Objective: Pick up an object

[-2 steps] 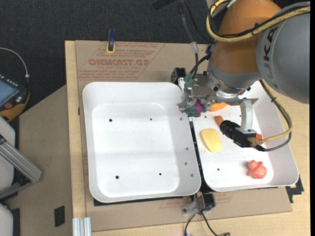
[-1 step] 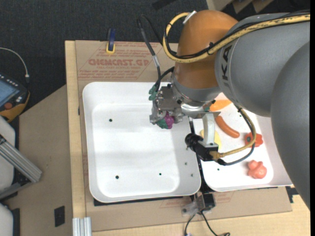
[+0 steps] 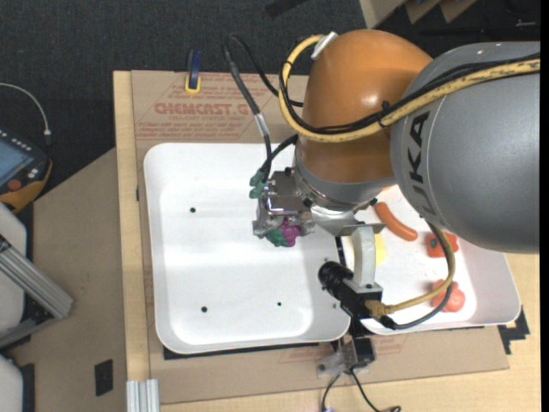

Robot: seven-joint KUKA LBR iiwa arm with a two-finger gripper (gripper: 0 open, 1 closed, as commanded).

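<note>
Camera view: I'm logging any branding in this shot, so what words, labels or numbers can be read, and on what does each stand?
"CHEMCAST G", red print on the brown board behind the left bin; the arm covers the rest, and the smaller red line under it is too blurred to read.
"K", part of a black letter on the grey arm; the rest is cut off.

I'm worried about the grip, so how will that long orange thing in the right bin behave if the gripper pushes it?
The long orange thing looks rounded and sausage-shaped, so it would probably roll sideways if nudged. Its surface seems smooth, so it may slip on the white bin. It looks small, likely light, perhaps a toy.
</note>
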